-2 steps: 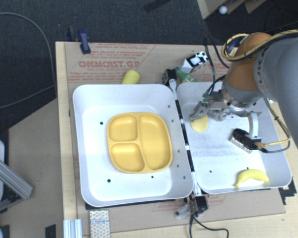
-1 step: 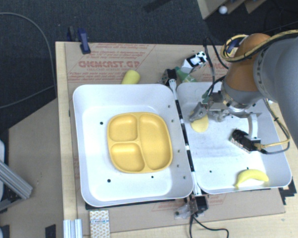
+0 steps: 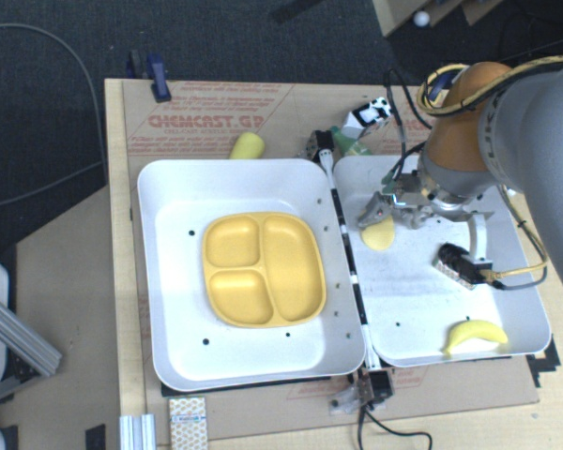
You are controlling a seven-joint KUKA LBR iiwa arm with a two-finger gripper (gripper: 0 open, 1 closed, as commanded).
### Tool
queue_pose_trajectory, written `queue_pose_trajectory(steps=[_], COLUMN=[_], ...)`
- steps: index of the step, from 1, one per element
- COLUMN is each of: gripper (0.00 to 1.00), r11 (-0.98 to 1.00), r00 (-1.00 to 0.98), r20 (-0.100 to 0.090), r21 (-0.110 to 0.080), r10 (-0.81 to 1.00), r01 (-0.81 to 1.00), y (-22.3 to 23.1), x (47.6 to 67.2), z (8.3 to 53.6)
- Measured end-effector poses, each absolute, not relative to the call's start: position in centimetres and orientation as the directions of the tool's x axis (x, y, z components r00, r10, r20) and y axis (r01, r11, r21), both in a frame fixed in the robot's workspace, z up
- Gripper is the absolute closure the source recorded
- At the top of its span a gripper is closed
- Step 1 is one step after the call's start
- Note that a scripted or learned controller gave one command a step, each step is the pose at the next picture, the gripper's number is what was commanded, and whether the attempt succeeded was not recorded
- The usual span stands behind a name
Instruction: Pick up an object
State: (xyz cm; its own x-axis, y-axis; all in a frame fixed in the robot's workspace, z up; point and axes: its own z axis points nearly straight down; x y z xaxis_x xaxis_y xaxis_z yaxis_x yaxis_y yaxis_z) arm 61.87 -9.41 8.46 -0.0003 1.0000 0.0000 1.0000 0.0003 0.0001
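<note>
A small round pale-yellow object lies in the right bin near its left wall. My gripper hovers just above and behind it, close to or touching its top edge. Nothing can be seen held in the gripper. A yellow banana lies near the front right corner of the same bin. A yellow divided plate rests in the middle of the left bin.
On the cardboard behind the bins lie a yellow cylinder, a blue clip and a cluster of green, black and white items. The divider between the bins runs just left of the gripper.
</note>
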Motion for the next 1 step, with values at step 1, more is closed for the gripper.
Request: queue_pose_trajectory(steps=[1], gripper=[1.0], r11=[0.001], r00=[-0.001], r20=[0.0], r21=[0.008], r10=[1.0], r01=[1.0], y=[-9.31], x=[62.11], z=[9.75])
